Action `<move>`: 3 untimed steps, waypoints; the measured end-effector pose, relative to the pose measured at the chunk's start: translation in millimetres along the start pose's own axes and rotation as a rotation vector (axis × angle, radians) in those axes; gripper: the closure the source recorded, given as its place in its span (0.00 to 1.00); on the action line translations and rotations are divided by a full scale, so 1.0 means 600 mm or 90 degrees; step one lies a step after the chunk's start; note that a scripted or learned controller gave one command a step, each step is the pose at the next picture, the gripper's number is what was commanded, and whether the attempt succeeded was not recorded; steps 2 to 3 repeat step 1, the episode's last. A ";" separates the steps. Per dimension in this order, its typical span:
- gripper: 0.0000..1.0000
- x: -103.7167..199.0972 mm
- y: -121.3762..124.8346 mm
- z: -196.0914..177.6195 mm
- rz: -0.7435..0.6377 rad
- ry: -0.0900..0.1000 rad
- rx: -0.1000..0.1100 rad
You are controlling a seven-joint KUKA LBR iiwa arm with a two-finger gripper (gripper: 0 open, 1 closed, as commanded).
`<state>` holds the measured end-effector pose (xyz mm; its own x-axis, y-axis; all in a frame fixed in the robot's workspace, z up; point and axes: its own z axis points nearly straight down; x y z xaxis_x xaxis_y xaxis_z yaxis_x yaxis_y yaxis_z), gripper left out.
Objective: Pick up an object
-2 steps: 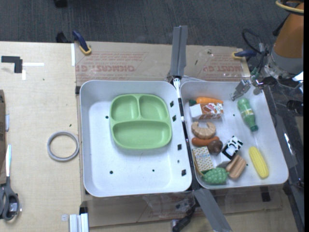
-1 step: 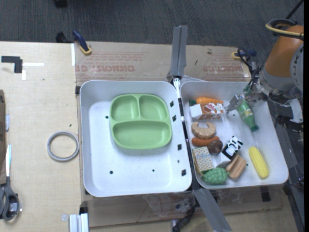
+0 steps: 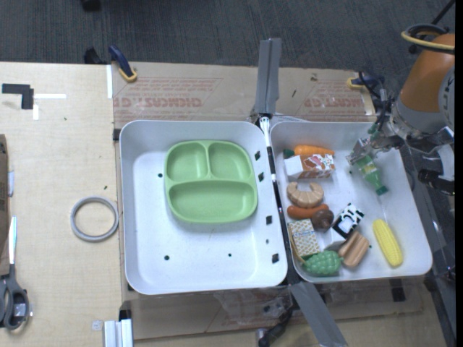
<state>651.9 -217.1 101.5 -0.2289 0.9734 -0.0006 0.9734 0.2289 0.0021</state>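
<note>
The pincer (image 3: 367,152) hangs over the right bin (image 3: 409,194), a small green item (image 3: 375,180) just below it; whether its grip is wide or narrow cannot be told. Left of it lie a carrot (image 3: 312,150), carton (image 3: 311,166) and bagel (image 3: 304,192); corn (image 3: 388,242) lies below. Farther left, the other bin (image 3: 137,215) holds a green divided plate (image 3: 210,181).

A roll of tape (image 3: 94,217) is lying on the surface (image 3: 58,157) at nine o'clock of the left bin. Scissors (image 3: 13,295) are resting at the surface's seven o'clock edge. A black marker (image 3: 19,93) is sitting toward ten o'clock. Cardboard (image 3: 188,92) is lying under the bins at twelve o'clock.
</note>
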 end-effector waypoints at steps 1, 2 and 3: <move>1.00 0.088 0.034 -0.179 0.005 -0.001 0.000; 1.00 0.088 0.034 -0.179 0.005 -0.001 0.000; 1.00 0.088 0.034 -0.179 0.005 -0.001 0.000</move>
